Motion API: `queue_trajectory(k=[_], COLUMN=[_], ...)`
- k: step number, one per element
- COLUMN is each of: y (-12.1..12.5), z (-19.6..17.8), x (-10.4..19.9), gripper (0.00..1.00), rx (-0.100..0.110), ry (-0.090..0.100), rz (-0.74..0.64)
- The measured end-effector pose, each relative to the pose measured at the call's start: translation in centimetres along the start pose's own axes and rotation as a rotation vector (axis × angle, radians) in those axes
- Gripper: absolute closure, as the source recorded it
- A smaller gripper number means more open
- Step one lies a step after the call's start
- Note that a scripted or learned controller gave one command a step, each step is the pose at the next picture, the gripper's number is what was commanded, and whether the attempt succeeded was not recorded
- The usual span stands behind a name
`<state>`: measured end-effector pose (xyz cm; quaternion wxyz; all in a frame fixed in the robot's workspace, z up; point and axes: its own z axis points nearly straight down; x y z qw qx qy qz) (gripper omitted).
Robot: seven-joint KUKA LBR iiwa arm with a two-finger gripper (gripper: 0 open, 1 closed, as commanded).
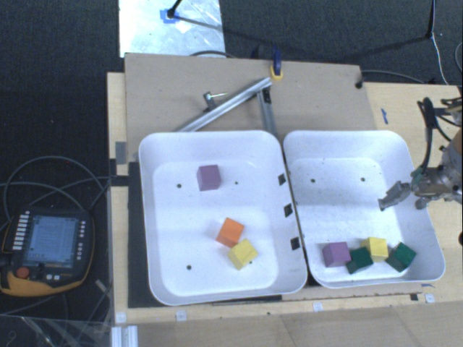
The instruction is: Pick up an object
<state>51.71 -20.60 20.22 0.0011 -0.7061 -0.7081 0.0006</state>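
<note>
Starting at the far left with a teach pendant [47, 248], lying on the dark floor among looping black cables. Moving right and up to a crinkled foil sheet [170, 16], lying beyond the bench [318, 92] with a bit of blue tape on it. Coming down to a metal bar [224, 103], lying slantwise across the brown board just behind the bins, and ending near a yellow clamp [275, 69] at the board's far edge.

Reaching the left bin [210, 139] next. Finding three cubes in it: a left-bin purple cube [208, 177] sitting alone toward the back, then an orange cube [230, 231] nearer the front, touching or just about touching a left-bin yellow cube [243, 254] at its lower right corner (both tilted a little against the bin's edges).

Crossing the seam to the right bin [340, 143]. Seeing four blocks bunched along its front wall: a right-bin purple cube [336, 253], pressing against a dark green block [359, 259], then a right-bin yellow cube [377, 248], then a second green block [401, 256] at the right end.

Ending at the gripper [394, 196], hanging over the right side of the right bin, behind that row of blocks and apart from all of them, reaching in on the grey arm [443, 181] from the right edge. Carrying nothing visible. Not managing to tell whether the claw is standing wide or narrow (too small and blurred here).
</note>
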Motion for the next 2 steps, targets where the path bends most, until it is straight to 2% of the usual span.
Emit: queue_trajectory(k=[2], y=[-1.2], z=[9.4], x=[-0.8], gripper=[0.00], rx=[0.000], ry=[0.000], rz=[0.001])
